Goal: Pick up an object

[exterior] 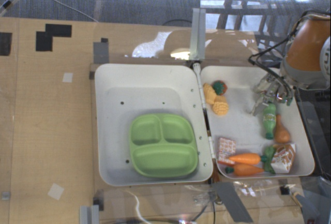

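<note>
Gripper [268,98] hangs over the right bin [240,80] near its far right corner, just above a green bottle [269,120] lying by the right wall. Whether its fingers are spread or closed, I cannot tell. 2 carrots [244,164] lie along the near edge; a green tray [163,144] sits in the left bin [111,114].

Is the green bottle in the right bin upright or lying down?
Lying down. The green bottle rests lengthwise on the floor of the right bin, just below the gripper.

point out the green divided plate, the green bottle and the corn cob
green divided plate [163,145]: camera view, on its wide lower compartment.
green bottle [269,120]: camera view, on the middle of its body.
corn cob [221,108]: camera view, on its yellow kernels.
</note>
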Robot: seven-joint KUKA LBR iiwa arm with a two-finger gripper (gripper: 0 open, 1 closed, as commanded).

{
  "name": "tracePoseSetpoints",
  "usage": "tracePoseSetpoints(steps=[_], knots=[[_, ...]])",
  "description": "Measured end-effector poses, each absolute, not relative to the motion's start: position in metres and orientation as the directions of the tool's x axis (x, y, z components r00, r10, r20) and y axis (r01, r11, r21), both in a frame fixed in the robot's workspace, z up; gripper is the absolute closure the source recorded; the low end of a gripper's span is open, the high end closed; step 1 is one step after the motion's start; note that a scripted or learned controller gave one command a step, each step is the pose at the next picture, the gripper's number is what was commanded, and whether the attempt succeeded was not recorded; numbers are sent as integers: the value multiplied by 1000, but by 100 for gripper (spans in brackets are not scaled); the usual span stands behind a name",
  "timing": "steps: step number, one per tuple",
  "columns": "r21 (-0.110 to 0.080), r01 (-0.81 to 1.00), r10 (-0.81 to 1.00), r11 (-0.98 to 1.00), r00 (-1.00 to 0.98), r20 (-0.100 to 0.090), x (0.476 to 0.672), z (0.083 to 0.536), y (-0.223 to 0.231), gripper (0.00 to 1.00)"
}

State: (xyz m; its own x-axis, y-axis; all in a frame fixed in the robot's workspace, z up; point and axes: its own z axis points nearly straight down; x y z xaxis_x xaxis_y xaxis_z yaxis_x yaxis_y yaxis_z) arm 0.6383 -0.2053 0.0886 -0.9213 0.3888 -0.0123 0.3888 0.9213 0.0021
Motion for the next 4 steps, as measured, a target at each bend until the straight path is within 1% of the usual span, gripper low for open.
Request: tracePoseSetpoints(steps=[1,2,3,4], knots=[[4,383,383,924,-923,-25,642,104,-204,100],[4,239,239,971,-971,-24,630,220,-127,100],[4,241,241,971,-970,-24,630,227,-128,100],[5,238,238,971,-971,-35,633,240,-127,100]])
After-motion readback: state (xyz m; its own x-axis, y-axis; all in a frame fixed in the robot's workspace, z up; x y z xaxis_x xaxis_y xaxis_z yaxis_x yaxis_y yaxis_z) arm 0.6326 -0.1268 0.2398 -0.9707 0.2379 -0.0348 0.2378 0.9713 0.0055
